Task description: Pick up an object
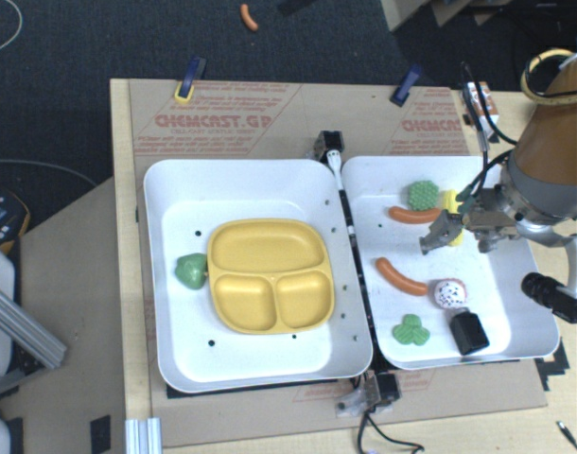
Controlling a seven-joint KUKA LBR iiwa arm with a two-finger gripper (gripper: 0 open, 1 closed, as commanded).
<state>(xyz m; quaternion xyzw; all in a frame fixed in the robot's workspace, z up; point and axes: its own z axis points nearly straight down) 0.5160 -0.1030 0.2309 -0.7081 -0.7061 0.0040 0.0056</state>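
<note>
My gripper (457,243) hangs over the right bin (515,282), near its upper middle, with its two fingers spread open and nothing between them. Just behind it lie a green bumpy ball (423,195), an orange sausage (411,216) and a small yellow piece (451,203) partly hidden by the gripper. Below it in the same bin are a second orange sausage (401,275), a white speckled ball (449,293), a green clover-shaped toy (411,330) and a black block (469,332).
The left bin (175,206) holds a yellow divided plate (270,274) and a green lump (190,270) at the plate's left. A black divider clip (330,145) sits between the bins at the back. The arm (553,149) fills the right side.
</note>
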